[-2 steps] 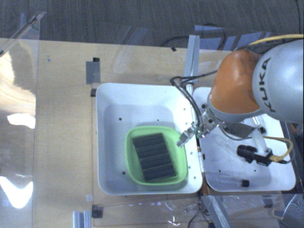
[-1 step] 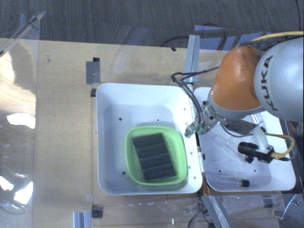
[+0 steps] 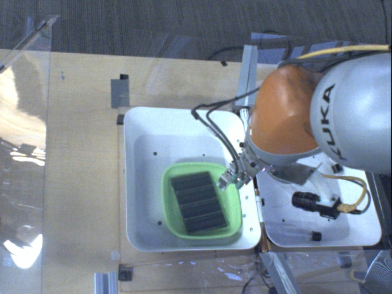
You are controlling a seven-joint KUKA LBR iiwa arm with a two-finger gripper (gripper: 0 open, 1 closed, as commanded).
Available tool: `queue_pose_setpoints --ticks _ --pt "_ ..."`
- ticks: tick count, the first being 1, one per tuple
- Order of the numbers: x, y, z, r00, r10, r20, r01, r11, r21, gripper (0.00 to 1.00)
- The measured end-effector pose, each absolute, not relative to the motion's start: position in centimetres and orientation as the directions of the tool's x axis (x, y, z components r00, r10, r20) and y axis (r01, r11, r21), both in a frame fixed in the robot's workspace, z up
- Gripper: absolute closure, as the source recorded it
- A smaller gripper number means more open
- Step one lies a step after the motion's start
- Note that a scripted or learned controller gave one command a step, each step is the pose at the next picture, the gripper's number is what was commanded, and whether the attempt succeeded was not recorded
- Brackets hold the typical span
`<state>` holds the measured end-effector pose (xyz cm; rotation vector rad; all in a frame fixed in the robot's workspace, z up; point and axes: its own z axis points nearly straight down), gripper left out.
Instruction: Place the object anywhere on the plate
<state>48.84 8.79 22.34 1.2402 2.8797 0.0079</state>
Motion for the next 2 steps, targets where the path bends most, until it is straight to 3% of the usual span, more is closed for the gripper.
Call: queue_pose_setpoints --ticks 1,2 --pt "48.8 8.8 22.3 -0.687 0.727 -0.004 0.727 0.687 0.007 0.00" --pt "50.2 5.5 21.4 -0.683 0.731 -0.004 0.731 0.683 0.006 0.00"
